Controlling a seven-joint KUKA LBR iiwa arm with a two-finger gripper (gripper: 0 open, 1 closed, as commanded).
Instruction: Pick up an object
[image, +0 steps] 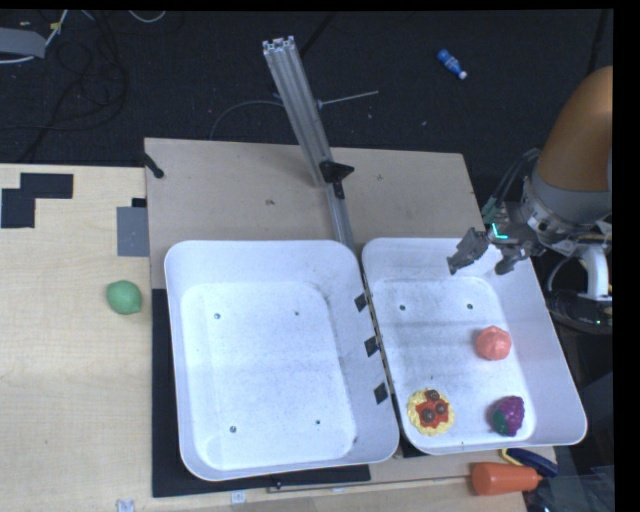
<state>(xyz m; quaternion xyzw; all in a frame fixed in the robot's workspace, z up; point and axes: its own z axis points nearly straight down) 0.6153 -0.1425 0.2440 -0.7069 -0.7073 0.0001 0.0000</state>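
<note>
While the orange carrot-like toy (503, 478) lies outside the bins on the bench edge, nearest the camera and well below the claw, the right bin (560, 385) holds three small things along its near end: a yellow disc with red spots (430, 411), down and to the left of the claw, a purple grape-like cluster (508, 414), almost straight below it, and, closer to it but well apart from it, a pink-orange ball (492, 342) by the bin's right side. None of these touches another, and none touches the claw. Farther up, the claw (487, 254) hangs over the far right corner of that same bin, its two dark fingers spread apart with nothing between them, one finger (465, 253) pointing left and down toward the bin floor. To its right rises the grey arm with the orange band (585, 110). Off to the claw's left, across the black clips (371, 345) that join the two rims, sits the left bin (180, 300), and well beyond that, on the pale wood bench, rests a green ball (124, 297). Up and left of the claw, a metal rail (303, 110) slants away over the brown board toward the dark floor, where a small blue item (452, 64) lies farthest off, above the claw.
</note>
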